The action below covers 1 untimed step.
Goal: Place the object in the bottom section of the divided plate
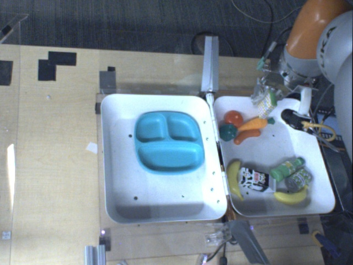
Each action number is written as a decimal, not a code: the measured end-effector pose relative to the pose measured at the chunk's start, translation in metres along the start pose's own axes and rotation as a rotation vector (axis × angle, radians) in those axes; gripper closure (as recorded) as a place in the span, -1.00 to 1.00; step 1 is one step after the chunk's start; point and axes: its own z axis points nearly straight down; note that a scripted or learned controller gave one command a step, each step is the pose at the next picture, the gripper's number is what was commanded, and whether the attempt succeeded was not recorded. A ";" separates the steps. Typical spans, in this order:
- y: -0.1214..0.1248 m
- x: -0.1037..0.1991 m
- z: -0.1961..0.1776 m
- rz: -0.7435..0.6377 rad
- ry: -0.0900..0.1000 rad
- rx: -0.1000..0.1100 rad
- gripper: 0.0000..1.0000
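A blue divided plate [168,142] lies in the left bin [118,164], with two small sections at the back and one wide section at the front; all three hold nothing. My gripper [264,100] hangs over the back edge of the right bin [320,164], just above and right of an orange carrot [251,128]. Nothing visibly sits in the gripper. Near the carrot lie a red ball [233,117] and a teal piece [227,131].
At the front of the right bin lie a yellow banana [235,178], a black-and-white box [253,179], a green bottle [288,169] and a second yellow banana [290,196]. A metal divider [209,65] runs between the bins at the back. Cables trail beside the arm at right.
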 end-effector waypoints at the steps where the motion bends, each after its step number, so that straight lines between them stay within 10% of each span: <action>1: 0.000 0.000 0.000 0.000 0.000 -0.001 -1.00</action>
